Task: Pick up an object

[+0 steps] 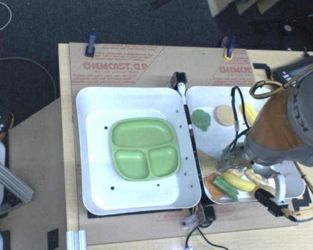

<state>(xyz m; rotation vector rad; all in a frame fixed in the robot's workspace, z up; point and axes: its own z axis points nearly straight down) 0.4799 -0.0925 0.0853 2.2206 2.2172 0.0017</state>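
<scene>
Arm (281,124) reaches in from the right, low over the right bin (211,95). Tool (233,163) sits at the bin's near end, just above a pile: banana (240,182), green piece (225,187), orange piece (209,179). Can't tell if the tool is released or clenched; nothing visibly gripped. Further back in the same bin: green lump (201,119), tan disc (224,115), yellow item (249,112). Left bin (91,155) holds a green divided plate (144,148). Both bins rest on the surface (120,64).
</scene>
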